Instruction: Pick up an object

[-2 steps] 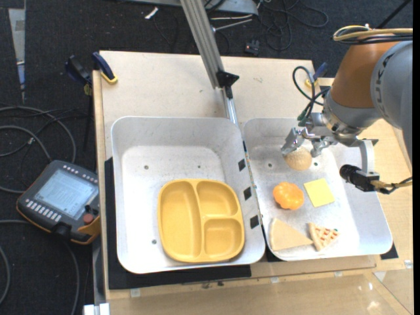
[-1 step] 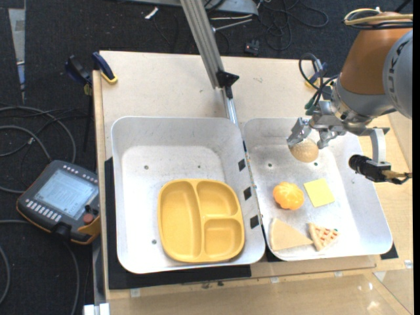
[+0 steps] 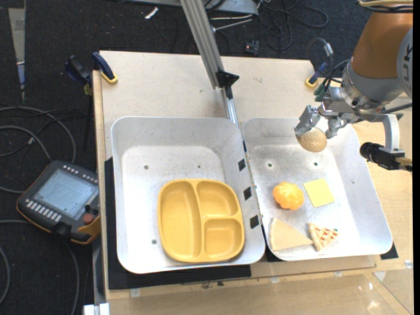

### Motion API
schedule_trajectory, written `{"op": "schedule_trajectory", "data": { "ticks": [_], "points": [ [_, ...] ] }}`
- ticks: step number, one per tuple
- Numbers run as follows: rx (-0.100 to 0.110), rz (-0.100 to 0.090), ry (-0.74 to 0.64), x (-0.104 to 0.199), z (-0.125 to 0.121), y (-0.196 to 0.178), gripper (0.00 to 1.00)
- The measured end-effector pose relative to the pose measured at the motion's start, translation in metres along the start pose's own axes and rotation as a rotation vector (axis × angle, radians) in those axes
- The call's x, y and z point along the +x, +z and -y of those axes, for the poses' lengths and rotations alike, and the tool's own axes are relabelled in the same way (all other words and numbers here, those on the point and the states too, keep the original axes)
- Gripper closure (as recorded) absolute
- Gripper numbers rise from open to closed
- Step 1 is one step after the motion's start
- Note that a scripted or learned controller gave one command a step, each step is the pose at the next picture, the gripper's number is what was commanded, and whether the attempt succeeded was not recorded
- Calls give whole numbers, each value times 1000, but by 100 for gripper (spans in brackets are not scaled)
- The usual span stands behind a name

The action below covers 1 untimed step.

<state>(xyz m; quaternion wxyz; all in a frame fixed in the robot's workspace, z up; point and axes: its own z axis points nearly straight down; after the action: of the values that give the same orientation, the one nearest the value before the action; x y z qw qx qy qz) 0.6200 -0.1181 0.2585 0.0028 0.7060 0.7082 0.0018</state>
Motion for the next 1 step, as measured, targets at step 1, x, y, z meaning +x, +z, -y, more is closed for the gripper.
{"op": "schedule_trajectory", "data": {
  "ticks": [1],
  "points": [
    [6, -3, -6, 59, 6, -3, 100]
  ]
}}
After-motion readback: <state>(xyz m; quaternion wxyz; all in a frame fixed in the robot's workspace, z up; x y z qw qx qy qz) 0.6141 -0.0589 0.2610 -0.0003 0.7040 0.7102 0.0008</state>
